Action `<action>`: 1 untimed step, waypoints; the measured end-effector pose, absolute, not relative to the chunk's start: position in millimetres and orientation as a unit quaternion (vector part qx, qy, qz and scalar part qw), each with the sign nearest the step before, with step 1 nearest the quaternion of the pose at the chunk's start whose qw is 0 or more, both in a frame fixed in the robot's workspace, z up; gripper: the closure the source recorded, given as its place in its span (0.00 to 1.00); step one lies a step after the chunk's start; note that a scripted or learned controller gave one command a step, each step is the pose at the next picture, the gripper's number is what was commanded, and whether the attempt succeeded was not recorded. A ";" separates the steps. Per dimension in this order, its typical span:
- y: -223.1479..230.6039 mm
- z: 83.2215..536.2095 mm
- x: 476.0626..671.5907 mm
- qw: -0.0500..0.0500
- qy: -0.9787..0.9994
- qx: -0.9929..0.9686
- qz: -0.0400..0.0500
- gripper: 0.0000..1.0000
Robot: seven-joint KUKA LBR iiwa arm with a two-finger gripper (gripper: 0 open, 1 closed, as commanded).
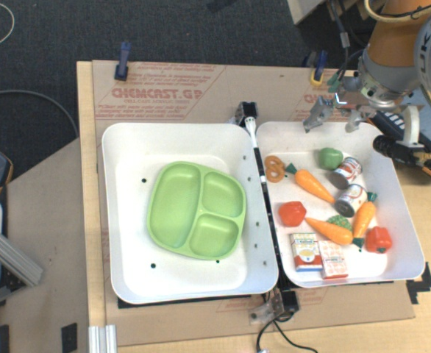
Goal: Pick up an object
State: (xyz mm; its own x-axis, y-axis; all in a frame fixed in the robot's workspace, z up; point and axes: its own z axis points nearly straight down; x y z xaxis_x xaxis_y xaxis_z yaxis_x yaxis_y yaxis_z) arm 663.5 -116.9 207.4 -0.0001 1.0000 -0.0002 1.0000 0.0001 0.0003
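My gripper [336,118] hangs above the far rim of the right bin [401,197], its two fingers spread apart with nothing between them. Below it in that bin lie a green pepper [330,157], a pretzel [274,168], two small cans [346,171] [351,196], three carrots [313,185] [330,230] [364,218], a red tomato [292,213], a red pepper [378,239] and two small cartons [304,251] [333,259]. The green pepper is the object nearest the fingers.
The left bin [127,197] holds a green divided plate [196,210]. A black divider strip [259,175] runs between the bins. Blue clamps [121,61] [319,66] pin the cardboard at the back edge. Cables trail behind the arm at the upper right.
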 end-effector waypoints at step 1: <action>-156.2 117.2 608.2 0.011 0.708 0.706 0.004 0.00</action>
